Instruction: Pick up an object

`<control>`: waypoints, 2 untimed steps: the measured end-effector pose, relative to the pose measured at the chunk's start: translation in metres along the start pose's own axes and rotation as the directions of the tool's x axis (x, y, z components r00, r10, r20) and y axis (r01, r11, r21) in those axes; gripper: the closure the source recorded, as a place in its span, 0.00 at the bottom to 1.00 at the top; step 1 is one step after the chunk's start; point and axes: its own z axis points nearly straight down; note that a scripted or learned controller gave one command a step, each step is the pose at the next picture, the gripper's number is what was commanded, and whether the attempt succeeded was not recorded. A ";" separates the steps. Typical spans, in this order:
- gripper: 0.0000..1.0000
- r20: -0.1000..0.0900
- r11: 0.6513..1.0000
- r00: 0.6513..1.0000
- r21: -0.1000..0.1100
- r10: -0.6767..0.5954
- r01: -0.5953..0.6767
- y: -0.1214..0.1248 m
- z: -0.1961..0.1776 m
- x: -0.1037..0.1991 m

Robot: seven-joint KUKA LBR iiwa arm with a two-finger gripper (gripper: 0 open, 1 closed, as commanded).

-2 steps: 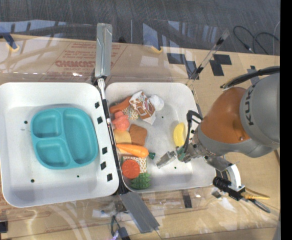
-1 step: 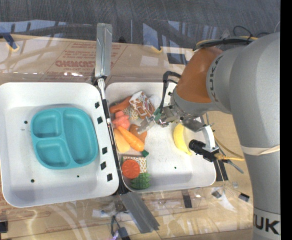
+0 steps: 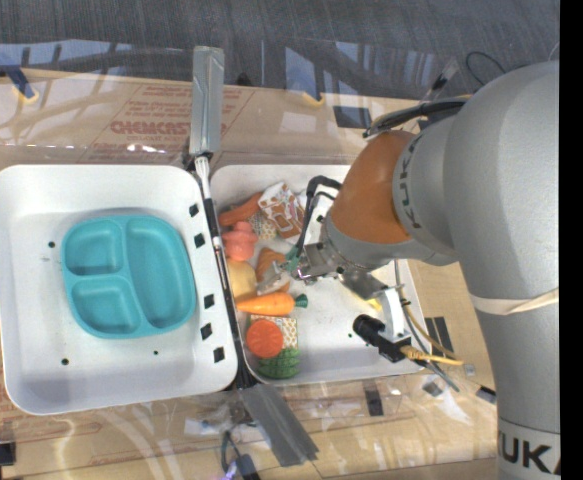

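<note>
Fingers (image 3: 301,265): low in the right white plastic bin (image 3: 321,348), at the right edge of the toy pile; open or closed cannot be told, the tips being lost in clutter. Nearest item: orange plastic carrot (image 3: 267,305), just below-left of the tips, long axis lying left-right. Beyond it, toward the bin's front: red round tomato toy (image 3: 264,337). Farther left, in the other white bin (image 3: 21,208): teal three-compartment plastic tray (image 3: 127,274).
</note>
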 end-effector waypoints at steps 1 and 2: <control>1.00 -0.002 1.000 1.000 0.004 -0.002 0.002 0.000 -0.010 0.000; 1.00 -0.002 0.992 0.992 -0.001 0.125 -0.125 0.021 -0.102 0.072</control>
